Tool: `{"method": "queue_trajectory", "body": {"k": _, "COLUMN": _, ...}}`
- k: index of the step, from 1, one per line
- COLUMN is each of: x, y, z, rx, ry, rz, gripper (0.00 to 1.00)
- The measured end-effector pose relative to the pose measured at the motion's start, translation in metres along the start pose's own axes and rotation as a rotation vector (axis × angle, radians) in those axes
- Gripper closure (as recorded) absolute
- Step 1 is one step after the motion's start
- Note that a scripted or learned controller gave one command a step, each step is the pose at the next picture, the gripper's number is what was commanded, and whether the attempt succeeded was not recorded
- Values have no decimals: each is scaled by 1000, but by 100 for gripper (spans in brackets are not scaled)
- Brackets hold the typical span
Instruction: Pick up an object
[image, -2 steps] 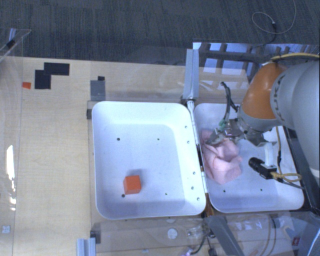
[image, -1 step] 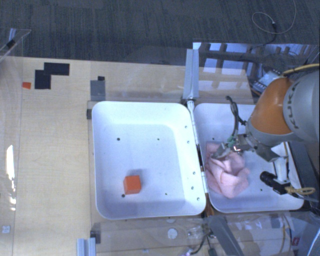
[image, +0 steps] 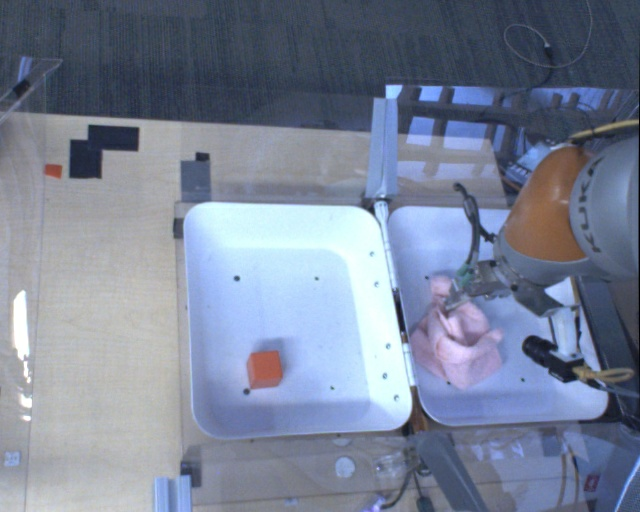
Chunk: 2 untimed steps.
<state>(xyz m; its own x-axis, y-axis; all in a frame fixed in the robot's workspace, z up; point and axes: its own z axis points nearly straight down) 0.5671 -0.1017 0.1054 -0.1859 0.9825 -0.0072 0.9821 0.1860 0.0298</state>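
A crumpled pink cloth (image: 456, 340) lies in the right bin (image: 500, 400), towards its left side. My gripper (image: 462, 297) comes in from the right and is down on the cloth's upper edge, touching the pink folds. An orange block (image: 265, 369) rests in the left bin (image: 290, 240), near the front left corner.
The arm's orange band and grey body (image: 560, 220) hang over the right bin's far right part. A metal divider (image: 382, 150) stands behind the seam between the bins. Black shapes (image: 100, 148) and a small orange mark (image: 53, 171) are on the bench at far left.
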Motion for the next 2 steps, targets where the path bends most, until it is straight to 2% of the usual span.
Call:
{"method": "queue_trajectory", "body": {"k": 1, "x": 0, "y": 0, "z": 0, "rx": 0, "ry": 0, "rz": 0, "gripper": 0}}
{"method": "queue_trajectory", "body": {"k": 2, "x": 11, "y": 24, "z": 15, "rx": 15, "ry": 3, "rz": 61, "gripper": 0}}
